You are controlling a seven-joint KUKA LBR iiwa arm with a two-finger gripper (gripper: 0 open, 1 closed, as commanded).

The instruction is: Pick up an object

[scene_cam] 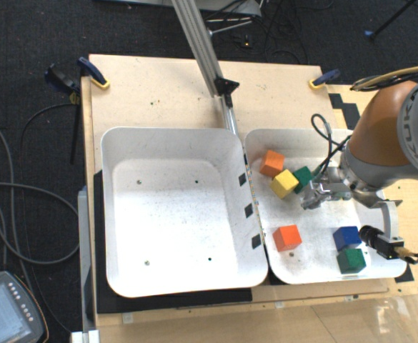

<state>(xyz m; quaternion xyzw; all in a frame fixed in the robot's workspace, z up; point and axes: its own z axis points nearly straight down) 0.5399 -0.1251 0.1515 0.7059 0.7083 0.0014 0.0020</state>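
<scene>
The right bin point(316, 276) holds several blocks. An orange block point(271, 162), a yellow block point(284, 184) and a dark green block point(303, 175) cluster at its upper left. A red-orange block point(287, 237) lies alone lower down. A blue block point(346, 237) and a green block point(351, 260) touch at the lower right. My gripper point(314, 196) hangs low over the bin's middle, just right of the yellow block and below the dark green one, whose right side it partly hides. Nothing visibly sits in it.
The left bin point(123, 191) stands beside the right one, their rims meeting in the middle. A metal pole point(201, 41) slants down from the top to the bins' junction. Clamps sit at the bench's back corners. The arm's wrist point(384, 141) covers the right bin's right edge.
</scene>
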